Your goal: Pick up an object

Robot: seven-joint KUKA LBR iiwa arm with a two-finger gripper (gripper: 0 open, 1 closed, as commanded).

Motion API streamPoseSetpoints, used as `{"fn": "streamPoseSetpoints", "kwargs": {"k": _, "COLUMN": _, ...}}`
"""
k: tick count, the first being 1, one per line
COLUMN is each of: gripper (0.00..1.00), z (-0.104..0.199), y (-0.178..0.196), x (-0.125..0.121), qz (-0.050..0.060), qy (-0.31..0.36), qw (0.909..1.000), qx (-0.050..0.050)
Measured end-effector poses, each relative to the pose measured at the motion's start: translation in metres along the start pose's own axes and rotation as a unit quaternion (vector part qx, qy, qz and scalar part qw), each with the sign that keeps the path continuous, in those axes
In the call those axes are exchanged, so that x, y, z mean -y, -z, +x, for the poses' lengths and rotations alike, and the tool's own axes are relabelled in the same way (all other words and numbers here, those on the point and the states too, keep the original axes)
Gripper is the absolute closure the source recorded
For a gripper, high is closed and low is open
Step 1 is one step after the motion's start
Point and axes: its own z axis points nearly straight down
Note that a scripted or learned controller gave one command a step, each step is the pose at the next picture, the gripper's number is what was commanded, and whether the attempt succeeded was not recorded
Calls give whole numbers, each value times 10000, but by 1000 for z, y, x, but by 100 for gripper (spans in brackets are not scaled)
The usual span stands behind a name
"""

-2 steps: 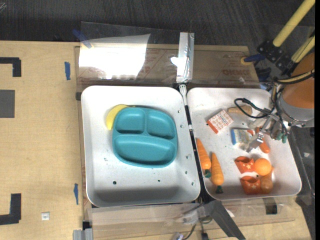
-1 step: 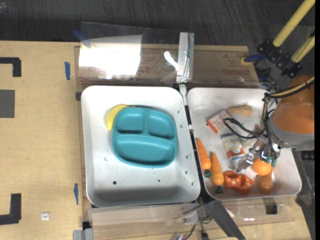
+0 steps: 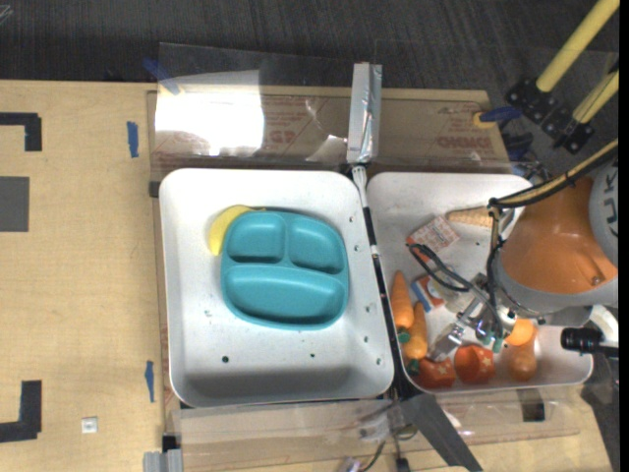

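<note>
Dark carpet runs across the top of the view; below it sits a light wooden bench (image 3: 79, 264) with black corner marks and bits of blue tape on its left part. Clear plastic sheeting and cardboard (image 3: 295, 126) lie behind the bins, with a strip of silver tape (image 3: 364, 111) standing upright at the middle.

Left bin (image 3: 197, 362): white, shallow. A teal divided plate (image 3: 285, 268) lies in it, three compartments, set toward the back half. A yellow item (image 3: 224, 222) peeks out from under the plate's back left edge; shape unclear. Front of this bin is bare white floor with a few dark specks.

Right bin (image 3: 393, 200): touching the left bin along the shared wall. An orange carrot-like piece (image 3: 402, 303) lies just beside that wall, with more small orange and red toy foods toward the front: a red tomato-like piece (image 3: 474, 362) and an orange piece (image 3: 521, 360). A red-and-white packet (image 3: 434, 232) lies nearer the back, and a tan cone-shaped thing (image 3: 470, 216) just right of it.

Gripper (image 3: 470, 330) is low in the right bin, over the cluster of toy foods at the front, black cables looping beside it. Cannot tell how the claw stands, and cannot tell whether anything is between its tips. Arm (image 3: 560, 249) with its orange band comes in from the right. Yellow poles (image 3: 585, 28) cross the upper right corner.
</note>
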Motion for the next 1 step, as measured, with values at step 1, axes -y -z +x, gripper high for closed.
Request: {"fn": "streamPoseSetpoints", "kwargs": {"k": 1, "gripper": 0, "z": -44, "y": -1, "x": -44, "qz": 8, "qy": 236, "qw": 9997, "qx": -1}}
